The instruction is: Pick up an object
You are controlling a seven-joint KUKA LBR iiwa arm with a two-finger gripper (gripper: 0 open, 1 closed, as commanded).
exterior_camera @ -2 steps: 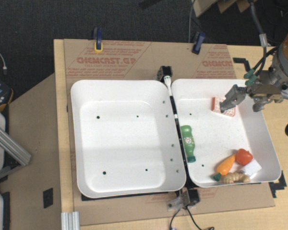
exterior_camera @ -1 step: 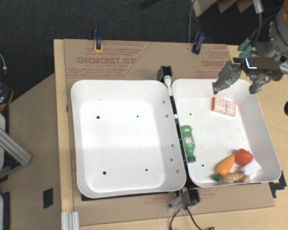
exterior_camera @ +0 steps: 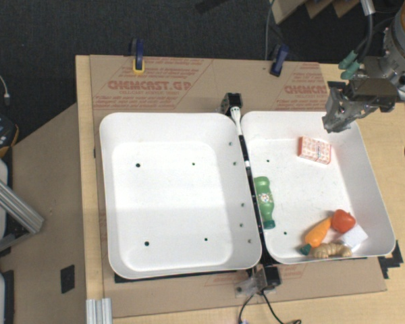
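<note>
The tool (exterior_camera: 337,121) hangs over the right bin's (exterior_camera: 371,174) far corner, grasping nothing; I cannot tell how far open it is. A pink box (exterior_camera: 314,150) lies near.

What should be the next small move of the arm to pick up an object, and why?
Probably lower the end effector a little toward the pink box. The end effector hangs over the right bin's far edge with nothing in it, and the box lies alone just below it in this view.
</note>
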